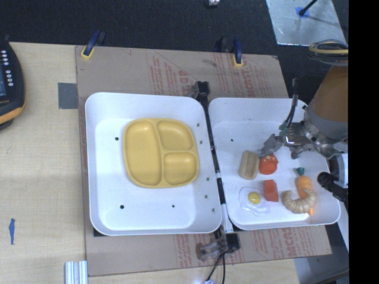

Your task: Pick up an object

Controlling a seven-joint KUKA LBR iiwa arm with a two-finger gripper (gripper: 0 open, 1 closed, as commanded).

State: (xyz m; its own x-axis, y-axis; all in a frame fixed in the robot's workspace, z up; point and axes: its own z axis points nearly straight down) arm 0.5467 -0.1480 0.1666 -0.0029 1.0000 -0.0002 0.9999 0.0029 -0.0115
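Note:
The right bin (237,114) holds several toy foods: a tan bread roll (249,165), a red tomato (267,165), a red block (270,190), a fried egg (253,199), a curled shrimp (298,203) and an orange carrot (304,184). My gripper (281,149) reaches in from the right and hangs just behind the tomato, over the bin's middle. It looks open, and nothing sits between its fingers. One fingertip (269,147) is close above the tomato.
A yellow divided plate (160,152) lies in the left bin (100,158). The bins' shared rim (212,158) runs between them. A handheld controller (9,81) rests at the bench's far left.

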